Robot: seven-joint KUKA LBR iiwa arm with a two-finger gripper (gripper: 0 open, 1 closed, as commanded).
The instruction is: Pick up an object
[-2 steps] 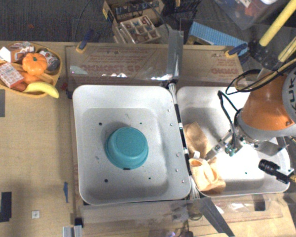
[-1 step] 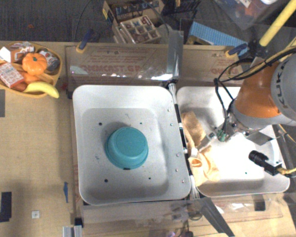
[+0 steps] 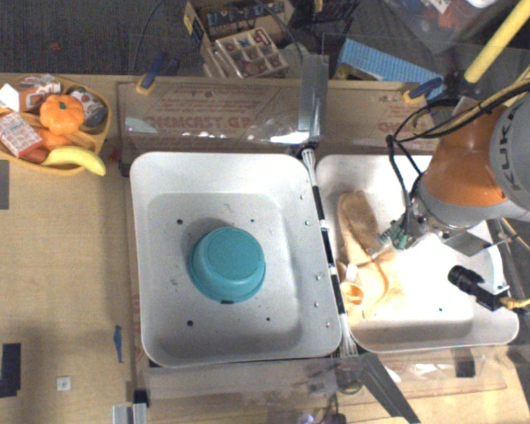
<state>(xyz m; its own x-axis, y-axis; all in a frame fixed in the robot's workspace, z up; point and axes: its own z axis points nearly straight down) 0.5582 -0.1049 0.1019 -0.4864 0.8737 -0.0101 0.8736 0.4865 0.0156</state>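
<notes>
Surface [image 3: 62, 307]: two white bins. Left bin [image 3: 150, 237]: teal bowl [image 3: 228, 264]. Right bin [image 3: 442, 316]: tan object [image 3: 359, 221], gripper [image 3: 397, 237] beside it. Step: approach; next, descend and grasp.

Bright overhead lighting is recorded, with the right bin [image 3: 477, 325] washed out by glare, soft shadows cast in the left bin [image 3: 159, 193], and mild blur throughout.
</notes>
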